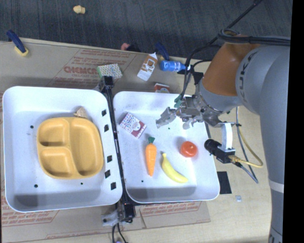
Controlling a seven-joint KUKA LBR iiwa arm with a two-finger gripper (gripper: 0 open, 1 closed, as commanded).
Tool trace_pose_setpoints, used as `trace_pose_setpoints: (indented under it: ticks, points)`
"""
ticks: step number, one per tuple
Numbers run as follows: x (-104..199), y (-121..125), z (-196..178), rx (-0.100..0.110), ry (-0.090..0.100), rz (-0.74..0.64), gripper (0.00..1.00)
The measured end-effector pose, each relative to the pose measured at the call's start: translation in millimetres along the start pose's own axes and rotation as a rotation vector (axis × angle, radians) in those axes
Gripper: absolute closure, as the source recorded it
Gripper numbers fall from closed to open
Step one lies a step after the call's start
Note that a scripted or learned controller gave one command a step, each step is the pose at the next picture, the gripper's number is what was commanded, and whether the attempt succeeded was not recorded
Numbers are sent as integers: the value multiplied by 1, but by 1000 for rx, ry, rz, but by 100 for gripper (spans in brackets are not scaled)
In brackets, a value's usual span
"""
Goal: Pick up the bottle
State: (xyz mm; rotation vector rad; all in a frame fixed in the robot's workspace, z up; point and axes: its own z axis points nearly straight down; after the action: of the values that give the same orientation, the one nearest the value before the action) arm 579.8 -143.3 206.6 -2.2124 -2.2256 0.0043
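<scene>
Gripper of grey metal hangs over the upper middle of the right shallow white bin, at the end of the grey arm with its orange band that comes in from the right. Whether its two fingers stand apart or together I cannot tell; nothing shows between them.

Just left of it, on the bin floor, lies a small red-and-white printed carton, tilted. Below the gripper lies an orange toy carrot with a green top, its length running up and down the bin. Just beside the carrot, on its right, lies a yellow toy banana, slanting toward the lower right. Above the banana and to the right sits a red toy tomato, apart from both.

A small blue plastic bottle lies on its side outside the bins, on the brown cardboard sheet beyond the right bin's far rim, well apart from the gripper. Near it on the left lies a white-and-orange small carton, and further left a green patterned sponge-like block.

The left shallow white bin holds a yellow plastic plate with three compartments.
</scene>
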Motion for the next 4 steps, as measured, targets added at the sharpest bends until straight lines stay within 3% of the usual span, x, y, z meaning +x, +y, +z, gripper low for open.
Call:
trace_pose_setpoints:
  ticks: [1, 2, 3, 4]
  points:
    - [0, 0, -10, 2, 1, -5, 100]
    - [-33, -51, -22, 1, 0, 131, 100]
    - [-60, -100, -7, 0, 1, -42, 100]
    - [-67, -104, -9, -3, 0, 321, 100]
